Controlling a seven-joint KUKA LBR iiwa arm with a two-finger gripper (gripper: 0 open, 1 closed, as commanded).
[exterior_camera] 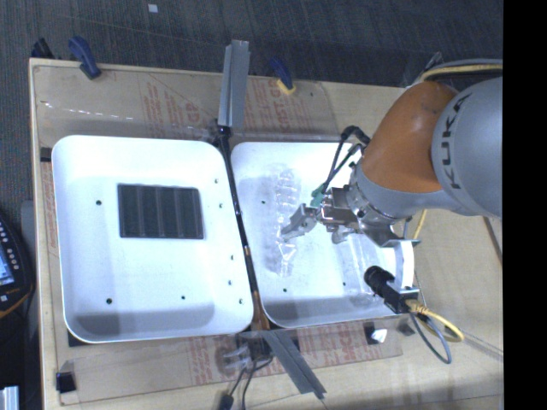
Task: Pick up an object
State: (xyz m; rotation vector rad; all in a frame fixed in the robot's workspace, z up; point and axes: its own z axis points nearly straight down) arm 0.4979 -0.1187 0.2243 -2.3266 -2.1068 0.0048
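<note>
End effector (298,221) hovers beside clear plastic object (280,196) in right bin (256,229).

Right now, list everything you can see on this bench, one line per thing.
bins: two, white, side by side on the bench; left bin, right bin
dark panel: one, dark grey, ribbed, lying flat in the left bin
clear plastic items: count unclear, transparent, in the right bin's left half
blue clamps: two, on the bench's far edge
metal bars: two, grey, at the seam between the bins, far and near
arm: one, grey with orange band, reaching in from the right
hand: one, over the right bin by the clear plastic
</note>
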